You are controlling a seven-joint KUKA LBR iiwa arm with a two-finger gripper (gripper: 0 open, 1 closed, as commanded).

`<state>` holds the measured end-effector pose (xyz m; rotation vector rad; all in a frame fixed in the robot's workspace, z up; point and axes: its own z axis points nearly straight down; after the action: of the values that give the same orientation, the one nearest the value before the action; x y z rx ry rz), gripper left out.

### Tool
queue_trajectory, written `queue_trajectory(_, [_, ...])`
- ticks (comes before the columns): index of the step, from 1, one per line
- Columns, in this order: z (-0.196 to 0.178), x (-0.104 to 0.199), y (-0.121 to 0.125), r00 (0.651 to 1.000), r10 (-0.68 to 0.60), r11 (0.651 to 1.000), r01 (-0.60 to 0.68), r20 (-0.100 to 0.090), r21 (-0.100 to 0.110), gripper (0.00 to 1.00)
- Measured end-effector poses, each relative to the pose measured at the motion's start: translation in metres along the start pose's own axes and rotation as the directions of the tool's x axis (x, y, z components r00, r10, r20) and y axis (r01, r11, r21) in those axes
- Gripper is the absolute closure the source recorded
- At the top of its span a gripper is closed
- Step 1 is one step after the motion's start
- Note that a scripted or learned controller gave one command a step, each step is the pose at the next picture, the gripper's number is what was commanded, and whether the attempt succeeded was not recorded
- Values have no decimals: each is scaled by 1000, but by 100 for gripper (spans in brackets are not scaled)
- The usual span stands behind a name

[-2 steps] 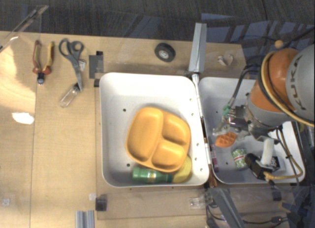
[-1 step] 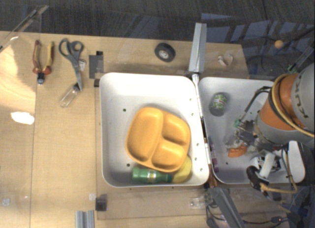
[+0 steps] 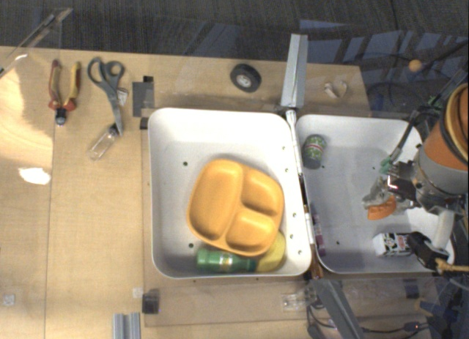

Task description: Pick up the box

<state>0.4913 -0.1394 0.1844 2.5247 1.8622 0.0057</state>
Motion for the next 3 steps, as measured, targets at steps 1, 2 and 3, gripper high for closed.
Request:
queue_trajectory(1, [0, 0, 0, 1000, 0, 1000, 0, 0, 0, 0])
queue_trajectory(2, [68, -15, 69, 974, -225, 974, 225, 0, 3, 0])
queue_trajectory(3, [15, 36, 117, 950, -311, 950, 311, 0, -1, 0])
